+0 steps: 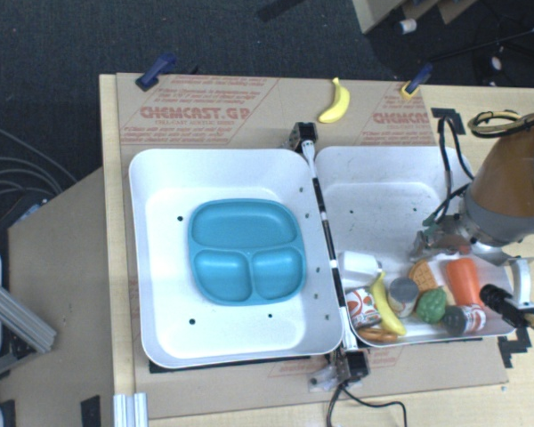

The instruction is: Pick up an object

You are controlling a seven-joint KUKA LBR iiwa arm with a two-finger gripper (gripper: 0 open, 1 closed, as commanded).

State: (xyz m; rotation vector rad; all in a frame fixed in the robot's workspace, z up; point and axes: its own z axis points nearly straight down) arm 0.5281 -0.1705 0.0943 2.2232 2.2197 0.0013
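Note:
The right bin (374, 185) holds a heap of small items along its near edge: a white block (360, 263), a yellow banana (383, 302), a red-and-white can (363, 308), a grey tin (402, 296), a green lump (432, 304), an orange carrot-like piece (464, 279) and a dark bottle (463, 318). My gripper (430, 239) reaches in from the right, low over the bin floor just above the carrot and a brownish round piece (424, 274). I see nothing held in it.
The left bin (160, 238) holds a blue divided plate (246, 249). A second banana (335, 103) lies on the bench behind the bins. Blue clamps (156, 71) sit at the bench's back edge. Cables (449, 149) run along the right bin's far side.

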